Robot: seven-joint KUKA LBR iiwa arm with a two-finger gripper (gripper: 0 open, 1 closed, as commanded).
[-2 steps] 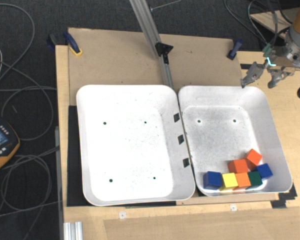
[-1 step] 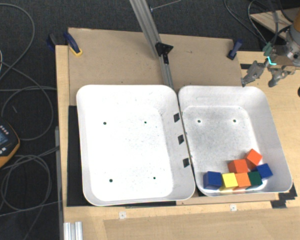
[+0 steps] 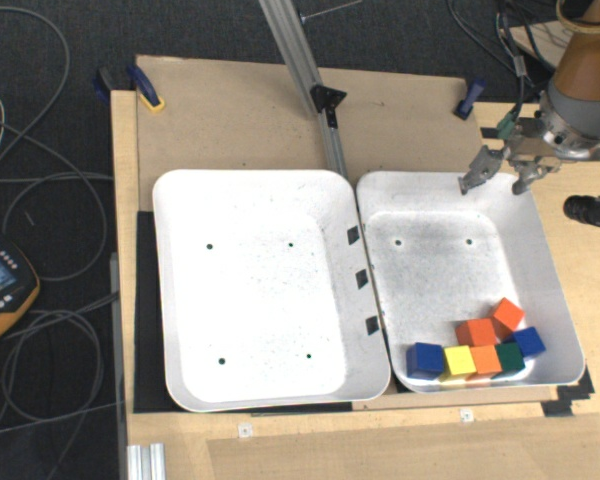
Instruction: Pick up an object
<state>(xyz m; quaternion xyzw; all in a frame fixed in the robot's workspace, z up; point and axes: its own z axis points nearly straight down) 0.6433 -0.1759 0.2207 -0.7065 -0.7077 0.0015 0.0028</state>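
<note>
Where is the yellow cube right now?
The yellow cube sits in the right white bin, near its front edge, between a blue cube and an orange cube.

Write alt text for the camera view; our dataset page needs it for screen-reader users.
The gripper, open and holding nothing, hangs over the right bin's far rim. Coloured blocks cluster in that bin's near right corner. The left bin sits beside it.

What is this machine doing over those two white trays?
A robot arm is meant to pick up an object. Its hand hangs open over the far edge of the right tray, holding nothing. The coloured blocks sit bunched in that tray's near corner, well away from the hand. The left tray sits beside it.
</note>
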